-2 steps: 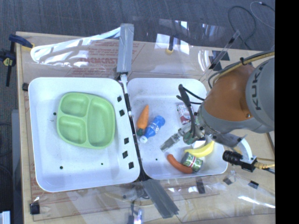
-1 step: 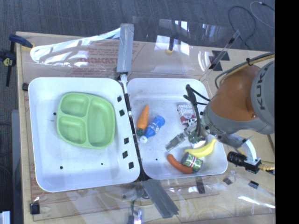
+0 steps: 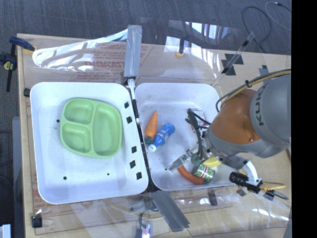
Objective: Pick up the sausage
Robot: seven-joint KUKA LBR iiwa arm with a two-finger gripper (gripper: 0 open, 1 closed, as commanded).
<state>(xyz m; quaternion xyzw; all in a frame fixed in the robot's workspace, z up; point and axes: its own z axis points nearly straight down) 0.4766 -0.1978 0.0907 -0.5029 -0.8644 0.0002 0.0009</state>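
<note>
Look for the sausage [image 3: 189, 175] at the near edge of the right bin [image 3: 173, 95]: you see a reddish-brown, curved link lying on the bin floor close to the near wall. A small green can [image 3: 203, 172] with a yellow piece [image 3: 212, 161] beside it sits against the sausage's right end, touching or nearly so.

The gripper [image 3: 190, 156] hangs just above and slightly far of the sausage, with its metallic fingers [image 3: 179, 161] pointing down and to the left toward the bin floor. You cannot tell from this angle whether those fingers are apart or together, and nothing shows clearly between them. The arm [image 3: 247, 120] comes in from the right, its orange band and grey housing covering the right part of that bin.

Further left in the same bin you find a carrot [image 3: 151, 124] lying near the dividing wall, and just right of it a small blue bottle [image 3: 162, 136] with a white cap, tilted on its side.

The left bin [image 3: 44, 182] holds a green divided plate [image 3: 91, 127] with three compartments, set well apart from everything else.
</note>
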